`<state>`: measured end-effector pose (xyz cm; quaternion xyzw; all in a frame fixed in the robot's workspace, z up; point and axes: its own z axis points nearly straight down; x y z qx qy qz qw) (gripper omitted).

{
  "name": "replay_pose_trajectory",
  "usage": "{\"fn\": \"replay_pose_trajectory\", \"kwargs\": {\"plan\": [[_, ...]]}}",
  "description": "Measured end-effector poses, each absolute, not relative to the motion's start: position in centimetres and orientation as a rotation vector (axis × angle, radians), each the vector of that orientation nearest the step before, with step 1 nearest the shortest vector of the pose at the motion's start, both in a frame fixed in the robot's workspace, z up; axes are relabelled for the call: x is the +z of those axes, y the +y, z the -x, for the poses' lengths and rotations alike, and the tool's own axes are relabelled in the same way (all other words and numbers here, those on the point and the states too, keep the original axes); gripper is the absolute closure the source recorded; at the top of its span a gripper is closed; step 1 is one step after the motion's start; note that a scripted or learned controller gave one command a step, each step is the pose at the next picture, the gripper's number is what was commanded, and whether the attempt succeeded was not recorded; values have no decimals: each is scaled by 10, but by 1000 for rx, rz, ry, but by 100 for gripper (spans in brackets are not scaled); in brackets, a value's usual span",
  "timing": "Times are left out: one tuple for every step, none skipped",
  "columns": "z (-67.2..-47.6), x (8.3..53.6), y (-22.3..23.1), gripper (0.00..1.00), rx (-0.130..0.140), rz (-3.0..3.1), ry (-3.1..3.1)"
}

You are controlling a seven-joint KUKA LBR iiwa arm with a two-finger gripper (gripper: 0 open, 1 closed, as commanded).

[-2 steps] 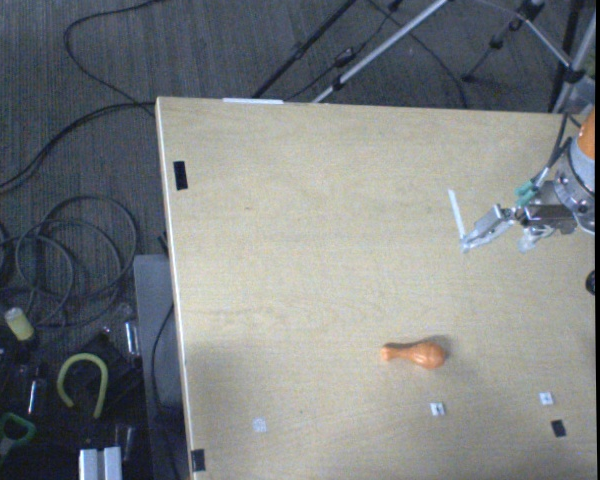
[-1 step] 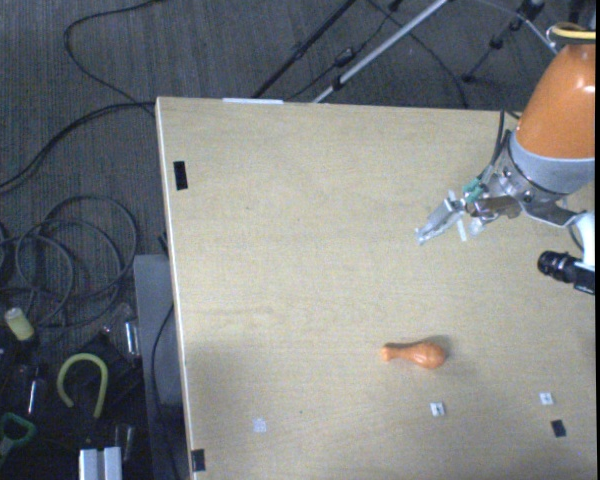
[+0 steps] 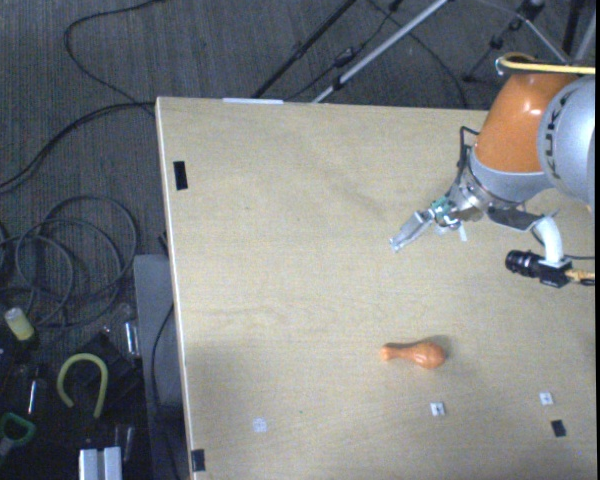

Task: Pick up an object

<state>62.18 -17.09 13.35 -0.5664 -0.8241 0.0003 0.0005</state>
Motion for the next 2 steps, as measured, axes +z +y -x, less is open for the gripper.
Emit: {"fn": "replay_pose_trajectory", "kwargs": {"plan": [[-667,100,-190,0,3,1629,-2689],[-669,139,-222,0,0,1868,-2527]]}}
